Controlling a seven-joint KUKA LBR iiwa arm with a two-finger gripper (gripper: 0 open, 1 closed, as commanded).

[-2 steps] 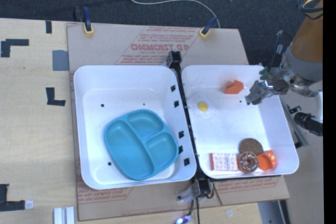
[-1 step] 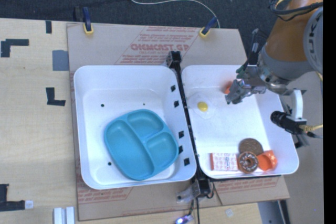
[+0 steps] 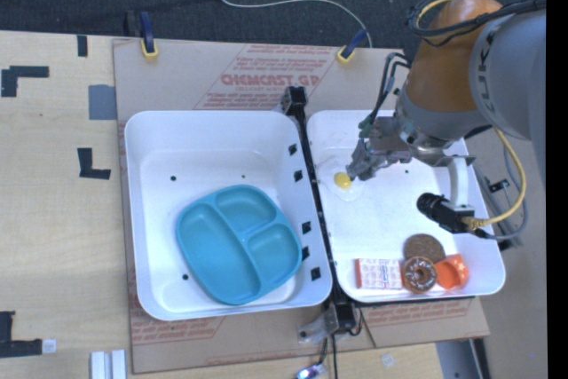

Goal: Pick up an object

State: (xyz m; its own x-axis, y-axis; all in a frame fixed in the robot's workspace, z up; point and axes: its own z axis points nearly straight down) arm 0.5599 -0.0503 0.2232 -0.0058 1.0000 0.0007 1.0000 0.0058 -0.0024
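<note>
Beside the right white bin's (image 3: 337, 124) left wall, a small round yellow object (image 3: 343, 180) is lying with the gripper (image 3: 362, 170) hovering at it; whether its pincer is released or clenched, I cannot tell. Being tiny, it is likely to slip aside. Red cardboard lettering (image 3: 268, 81) is reading roughly "CHEMCAST".

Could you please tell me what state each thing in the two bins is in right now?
blue divided plate: flat in the left bin, nothing on it.
yellow object: on the right bin floor, at the gripper tip.
red-and-white packet: lying flat.
doughnut: beside the packet.
brown disc: lying flat.
orange object: beside the doughnut.
</note>
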